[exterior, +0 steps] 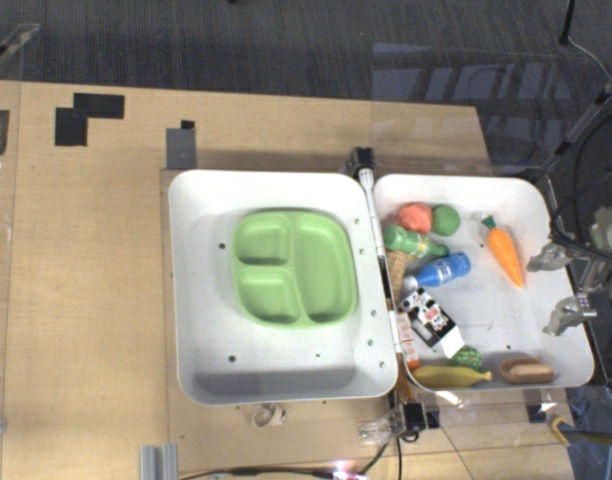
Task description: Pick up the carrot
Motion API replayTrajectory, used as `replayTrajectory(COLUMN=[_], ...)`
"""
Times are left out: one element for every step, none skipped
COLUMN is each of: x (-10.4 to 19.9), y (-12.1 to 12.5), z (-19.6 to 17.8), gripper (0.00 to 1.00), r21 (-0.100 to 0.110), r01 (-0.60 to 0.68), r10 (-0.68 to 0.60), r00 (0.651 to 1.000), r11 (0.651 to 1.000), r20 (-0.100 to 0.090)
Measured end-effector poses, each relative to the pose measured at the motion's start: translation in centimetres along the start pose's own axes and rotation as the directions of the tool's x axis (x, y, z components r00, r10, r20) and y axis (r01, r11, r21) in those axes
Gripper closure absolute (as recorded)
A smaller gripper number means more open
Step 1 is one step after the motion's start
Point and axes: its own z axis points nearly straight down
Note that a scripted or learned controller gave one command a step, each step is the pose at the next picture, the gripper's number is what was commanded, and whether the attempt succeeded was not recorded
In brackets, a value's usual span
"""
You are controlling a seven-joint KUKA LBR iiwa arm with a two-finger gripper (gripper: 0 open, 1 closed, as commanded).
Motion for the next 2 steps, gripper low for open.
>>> replayTrajectory(x=[-0.7, -3.1], y=[0.0, 0.1], z=[13.5, 13.7], gripper=[0.0, 0.0], r21=[0.001, -0.001], r01=[0.271, -0.244], r10=[-0.271, 0.244], r00=[0.962, 0.97], r11=[0.962, 0.97], r20=[0.004, 0.005])
